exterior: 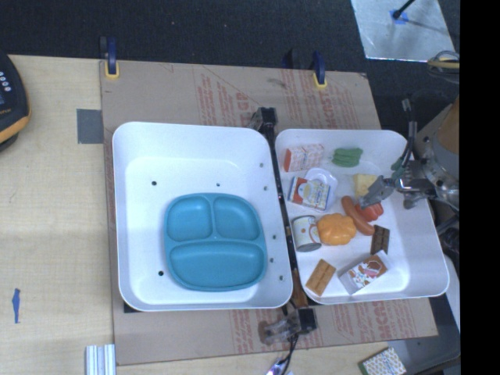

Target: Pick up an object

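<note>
Pick not yet completed. Gripper [380,191] being positioned low in right bin [422,280], over red sausage-shaped item [361,215] (finger state cannot be told). Nothing being seen lifted; grasp and lift remaining.

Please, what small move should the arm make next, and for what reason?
Probably lower the tool a little onto the red sausage. It sits at the sausage's upper end, with the yellow piece close beside, and nothing is seen held.
</note>
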Motion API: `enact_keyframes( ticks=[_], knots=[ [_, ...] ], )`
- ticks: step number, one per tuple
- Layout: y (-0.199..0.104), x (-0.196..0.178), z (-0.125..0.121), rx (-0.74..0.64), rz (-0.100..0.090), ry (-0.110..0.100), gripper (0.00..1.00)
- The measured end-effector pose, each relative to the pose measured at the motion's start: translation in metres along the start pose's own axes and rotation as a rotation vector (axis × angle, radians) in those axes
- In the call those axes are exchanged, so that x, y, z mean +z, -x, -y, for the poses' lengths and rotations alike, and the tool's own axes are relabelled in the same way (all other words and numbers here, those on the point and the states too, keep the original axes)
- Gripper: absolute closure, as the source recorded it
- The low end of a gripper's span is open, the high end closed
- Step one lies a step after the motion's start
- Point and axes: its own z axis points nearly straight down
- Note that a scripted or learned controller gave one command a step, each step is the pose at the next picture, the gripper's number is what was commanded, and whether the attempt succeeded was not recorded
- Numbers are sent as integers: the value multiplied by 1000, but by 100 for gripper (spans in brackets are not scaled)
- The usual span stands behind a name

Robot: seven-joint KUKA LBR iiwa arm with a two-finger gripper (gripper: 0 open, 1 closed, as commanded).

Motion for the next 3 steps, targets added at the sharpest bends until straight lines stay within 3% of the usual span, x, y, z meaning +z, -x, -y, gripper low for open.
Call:
enact_keyframes(
  ticks=[1,2,3],
  knots=[
    [7,115,-1,0,0,-5,0],
    [9,99,-3,-2,2,-1,100],
    [-87,4,-8,-9,-3,10,100]
  ],
)
